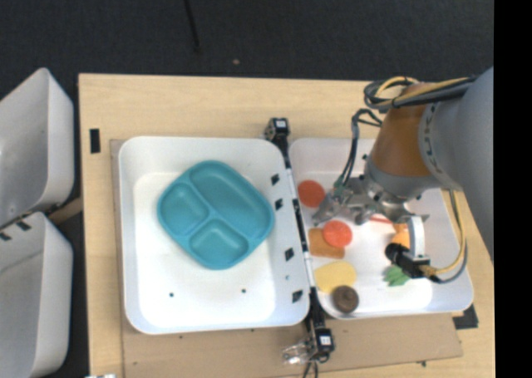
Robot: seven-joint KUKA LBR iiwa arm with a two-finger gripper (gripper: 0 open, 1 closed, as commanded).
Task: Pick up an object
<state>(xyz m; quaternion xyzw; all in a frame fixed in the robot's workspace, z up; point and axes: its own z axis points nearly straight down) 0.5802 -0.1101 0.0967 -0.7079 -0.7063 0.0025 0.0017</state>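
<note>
My gripper point(359, 206) hangs low over the right bin point(449, 289), under the orange band of the arm. Its metal fingers point(337, 202) reach toward the bin's left half, just above an orange-red round piece point(337, 233) that lies on a flat orange slab point(320, 243). A second orange-red disc point(311, 193) sits to the upper left of the fingers. A yellow piece point(335, 272) and a brown round piece point(344, 297) lie nearer the front. A green piece point(396, 277) lies at the right, partly behind a black cable part.
The left bin point(137, 285) holds a blue compartment plate point(216, 213). A divider with black clips point(293, 218) runs between the bins. White boxes point(29, 152) stand off the bench at the left. Cables loop above the wrist point(391, 90).
</note>
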